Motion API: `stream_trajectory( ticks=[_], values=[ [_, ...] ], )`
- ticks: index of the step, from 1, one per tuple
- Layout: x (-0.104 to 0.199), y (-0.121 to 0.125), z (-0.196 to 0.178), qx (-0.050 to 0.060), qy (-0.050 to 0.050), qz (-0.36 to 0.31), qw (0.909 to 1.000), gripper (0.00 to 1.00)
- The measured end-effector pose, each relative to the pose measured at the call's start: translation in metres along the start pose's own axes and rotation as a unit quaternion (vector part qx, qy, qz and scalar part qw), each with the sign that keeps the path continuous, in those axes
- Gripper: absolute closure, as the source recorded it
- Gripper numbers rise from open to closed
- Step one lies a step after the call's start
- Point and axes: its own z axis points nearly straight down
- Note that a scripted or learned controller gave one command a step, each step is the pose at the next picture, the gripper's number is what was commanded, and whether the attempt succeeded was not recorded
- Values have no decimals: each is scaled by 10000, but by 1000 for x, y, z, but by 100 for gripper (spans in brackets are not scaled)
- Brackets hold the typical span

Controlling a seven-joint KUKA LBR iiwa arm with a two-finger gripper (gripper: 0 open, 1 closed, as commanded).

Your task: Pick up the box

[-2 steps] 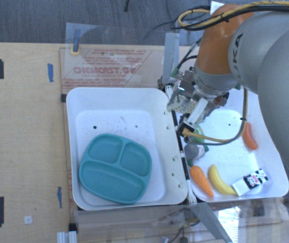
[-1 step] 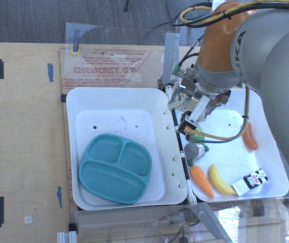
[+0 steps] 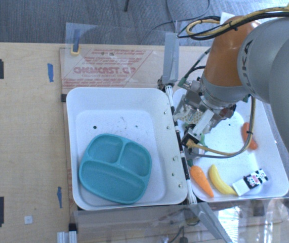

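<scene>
A teal divided plastic plate [image 3: 115, 168] lies in the left shallow white bin [image 3: 83, 105], and the right white bin [image 3: 272, 161] holds an orange plastic carrot [image 3: 202, 180] just beside a yellow plastic banana [image 3: 220, 180] near its front edge, with a second orange carrot-like piece [image 3: 249, 135] farther right.

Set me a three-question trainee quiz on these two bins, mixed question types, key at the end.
1. True or false: the banana lies next to a carrot in the view's right bin.
2. What lies in the view's left bin? A) banana B) teal divided plate C) box
3. Fill in: the thing nearest the black-and-white box is the ____.
Key: 1 true; 2 B; 3 banana.
</scene>
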Motion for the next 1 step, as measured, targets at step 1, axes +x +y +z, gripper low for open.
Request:
stream_trajectory(
  ticks=[1],
  values=[
    [-31, -14, -20, -11, 1, 1967, 9805, 100]
  ],
)
